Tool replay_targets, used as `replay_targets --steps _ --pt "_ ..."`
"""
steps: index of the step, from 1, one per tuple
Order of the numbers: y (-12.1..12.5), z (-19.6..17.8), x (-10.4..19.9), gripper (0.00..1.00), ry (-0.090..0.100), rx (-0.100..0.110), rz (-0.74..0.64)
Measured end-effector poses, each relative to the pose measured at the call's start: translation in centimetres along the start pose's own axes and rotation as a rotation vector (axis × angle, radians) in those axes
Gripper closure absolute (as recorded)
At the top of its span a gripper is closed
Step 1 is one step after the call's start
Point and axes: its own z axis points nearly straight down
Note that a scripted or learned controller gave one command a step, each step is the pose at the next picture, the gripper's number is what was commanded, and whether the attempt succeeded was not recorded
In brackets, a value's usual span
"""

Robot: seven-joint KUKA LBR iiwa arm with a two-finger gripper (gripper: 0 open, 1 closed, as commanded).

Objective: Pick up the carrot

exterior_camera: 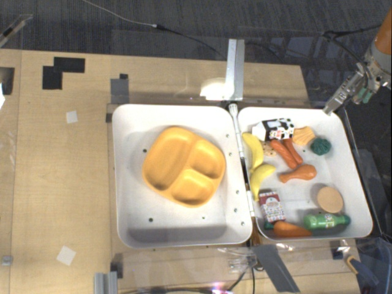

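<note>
Carrot (291,229): one, lying flat along the 6 o'clock wall of the right bin (358,182), touching one green bottle (326,222). Same bin holds two bananas (256,162), two sausages (287,153), one drumstick (298,174), one red carton (271,205), one round cookie (329,198). Left bin (125,164) holds one yellow divided plate (184,165). Claw (343,97) hangs outside the right bin's 1 o'clock corner, holding nothing; its opening cannot be judged.

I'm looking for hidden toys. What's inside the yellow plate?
The yellow plate in the left bin holds no toys in its three sections. Whatever lies under it is covered.
</note>
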Motion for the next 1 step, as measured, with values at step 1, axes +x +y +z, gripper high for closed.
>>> replay_targets --steps 1 --pt "-0.12 -1.96 0.11 1.0 -0.001 0.0 -0.078"
